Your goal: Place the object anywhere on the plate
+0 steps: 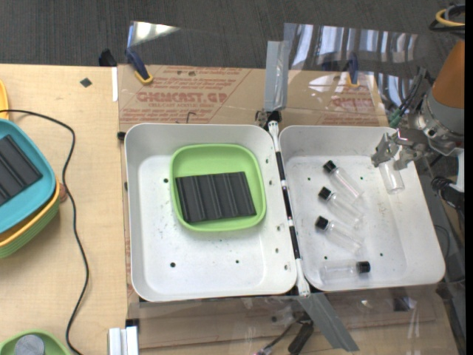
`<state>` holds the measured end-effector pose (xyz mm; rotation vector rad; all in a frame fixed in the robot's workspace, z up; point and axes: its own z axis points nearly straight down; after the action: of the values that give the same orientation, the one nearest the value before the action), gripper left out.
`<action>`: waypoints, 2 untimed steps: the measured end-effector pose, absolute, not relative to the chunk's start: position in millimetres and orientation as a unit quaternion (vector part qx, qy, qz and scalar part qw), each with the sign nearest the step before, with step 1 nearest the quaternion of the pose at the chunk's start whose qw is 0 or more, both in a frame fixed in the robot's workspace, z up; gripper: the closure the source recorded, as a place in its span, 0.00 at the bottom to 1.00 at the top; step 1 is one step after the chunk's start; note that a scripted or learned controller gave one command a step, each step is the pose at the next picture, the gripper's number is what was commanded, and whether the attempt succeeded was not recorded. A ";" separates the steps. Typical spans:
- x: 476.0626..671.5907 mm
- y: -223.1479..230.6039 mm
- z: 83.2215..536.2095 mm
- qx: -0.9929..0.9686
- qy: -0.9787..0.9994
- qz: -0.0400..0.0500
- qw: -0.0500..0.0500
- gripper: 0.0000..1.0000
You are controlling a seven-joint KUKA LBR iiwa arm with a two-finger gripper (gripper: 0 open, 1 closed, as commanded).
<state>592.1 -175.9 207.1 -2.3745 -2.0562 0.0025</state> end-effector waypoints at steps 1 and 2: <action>592.1 -175.9 207.1 -0.756 -0.655 0.001 0.000 0.00; 580.6 -207.8 295.8 -0.838 -0.546 0.002 0.000 0.00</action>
<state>580.6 -207.8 295.8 -2.6316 -1.7154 0.0050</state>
